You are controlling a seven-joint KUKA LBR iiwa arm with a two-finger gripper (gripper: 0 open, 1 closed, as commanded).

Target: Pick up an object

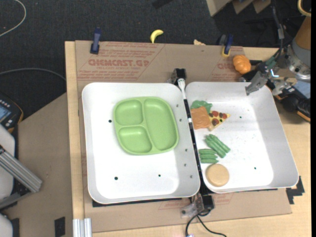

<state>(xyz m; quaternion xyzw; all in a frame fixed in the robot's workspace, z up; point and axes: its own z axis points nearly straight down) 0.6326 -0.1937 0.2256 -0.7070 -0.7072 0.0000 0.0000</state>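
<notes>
Robotics lab or test bench, not a home. Two white bins (pixel 98 179) sit on a cardboard sheet (pixel 123 60) printed "CHEMCAST", held by blue clamps (pixel 95 42). Loose cables (pixel 12 14) run over dark carpet (pixel 74 9). Aluminium framing (pixel 19 174) at left edge; toy food (pixel 217 175) in one bin.

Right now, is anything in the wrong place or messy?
Yes. A yellow banana lies on the dark floor beyond the bench, and an orange toy sits on the cardboard outside the right bin. The other toy foods bunch along that bin's left side.
</notes>
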